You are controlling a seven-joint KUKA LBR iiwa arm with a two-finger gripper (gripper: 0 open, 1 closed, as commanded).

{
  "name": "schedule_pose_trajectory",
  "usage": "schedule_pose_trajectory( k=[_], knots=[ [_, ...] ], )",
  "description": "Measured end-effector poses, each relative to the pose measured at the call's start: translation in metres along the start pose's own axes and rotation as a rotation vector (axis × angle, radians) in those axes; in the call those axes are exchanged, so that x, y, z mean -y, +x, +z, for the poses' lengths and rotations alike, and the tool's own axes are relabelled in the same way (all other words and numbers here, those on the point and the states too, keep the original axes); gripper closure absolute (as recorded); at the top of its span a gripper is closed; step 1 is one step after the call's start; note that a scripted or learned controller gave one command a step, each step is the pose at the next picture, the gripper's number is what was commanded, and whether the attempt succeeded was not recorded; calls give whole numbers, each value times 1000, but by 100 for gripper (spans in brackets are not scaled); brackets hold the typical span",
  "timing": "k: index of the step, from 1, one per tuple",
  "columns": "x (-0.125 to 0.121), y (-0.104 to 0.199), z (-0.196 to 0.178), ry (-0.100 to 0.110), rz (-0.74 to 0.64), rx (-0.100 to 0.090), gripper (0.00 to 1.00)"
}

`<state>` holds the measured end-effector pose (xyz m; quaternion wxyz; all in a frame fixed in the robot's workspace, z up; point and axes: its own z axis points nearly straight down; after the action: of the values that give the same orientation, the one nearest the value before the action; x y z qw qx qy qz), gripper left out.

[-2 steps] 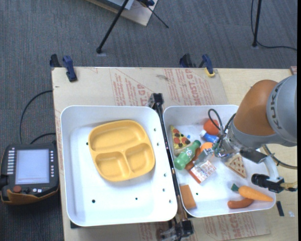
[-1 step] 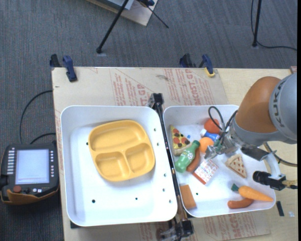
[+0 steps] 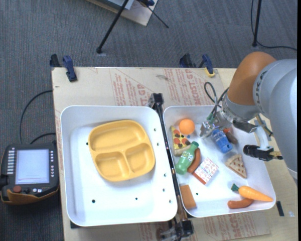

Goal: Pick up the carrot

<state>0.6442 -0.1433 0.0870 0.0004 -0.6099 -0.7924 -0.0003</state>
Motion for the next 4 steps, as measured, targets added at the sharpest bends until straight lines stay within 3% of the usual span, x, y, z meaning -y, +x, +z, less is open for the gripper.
schedule_pose_trajectory(
  k=[1, 2, 3, 4],
  knots=[
    [-1, 1, -1, 0, -4, 0, 0],
    [-9, 51, 2, 21, 314, 1, 0],
    [-5, 52, 6, 42, 585, -5, 0],
    [-12, 52, 1, 8, 1090, 0, 0]
  ],
)
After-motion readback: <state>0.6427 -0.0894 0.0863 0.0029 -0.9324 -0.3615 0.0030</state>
